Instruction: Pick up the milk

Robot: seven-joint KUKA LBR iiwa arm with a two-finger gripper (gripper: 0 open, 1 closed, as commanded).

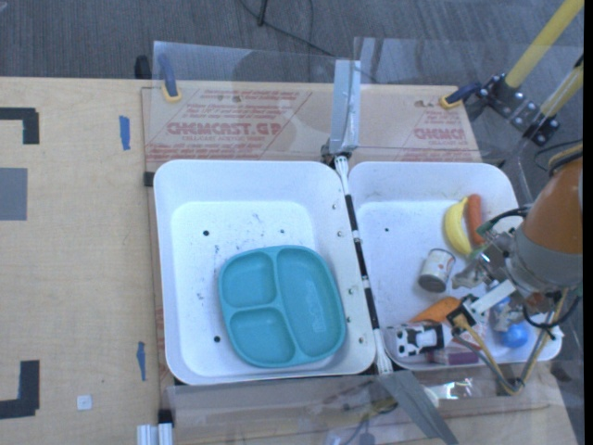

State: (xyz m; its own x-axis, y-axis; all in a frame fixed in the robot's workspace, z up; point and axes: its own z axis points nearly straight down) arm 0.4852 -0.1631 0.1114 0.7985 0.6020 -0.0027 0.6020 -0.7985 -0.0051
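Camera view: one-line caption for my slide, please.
Gripper over the cluttered right bin, milk at its near edge, teal divided plate in the left bin.

The brown panel (pixel 232 119) reads "CHEMCAST GP" in red.

One camera is looking down on the surface (pixel 74 248) from above, at a slant, facing its far edge. It is sitting well back, taking in both bins: the left bin (pixel 259 221) is lying mid-view, the right bin (pixel 398 239) near the right edge. The floor (pixel 93 17) is showing beyond the far edge, and the arm (pixel 556 221) is entering from the right.
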